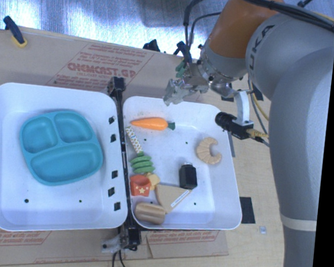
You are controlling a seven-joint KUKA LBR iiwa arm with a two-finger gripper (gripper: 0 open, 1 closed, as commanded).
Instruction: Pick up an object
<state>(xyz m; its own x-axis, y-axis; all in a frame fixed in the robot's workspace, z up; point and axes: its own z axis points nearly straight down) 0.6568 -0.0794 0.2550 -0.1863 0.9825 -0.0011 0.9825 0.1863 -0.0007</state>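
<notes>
Nothing picked yet: your gripper (174, 93) just above carrot (150, 123), grip state can't tell; descent, grasp, lift left.

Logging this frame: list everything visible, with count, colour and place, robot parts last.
bins: 2, white, side by side on the bench
divided plate: 1, light blue, in the left bin
carrot: 1, orange with green top, right bin, far edge
croissant: 1, tan, right bin, right side
black block: 1, black, right bin, middle
green ridged toy: 1, green, right bin, by the divider
red piece with star: 1, red, below the green toy
bread-like toy: 1, brown, right bin, near corner
arm: 1, grey with orange band, from the right
gripper: 1, above the right bin's far edge
</notes>
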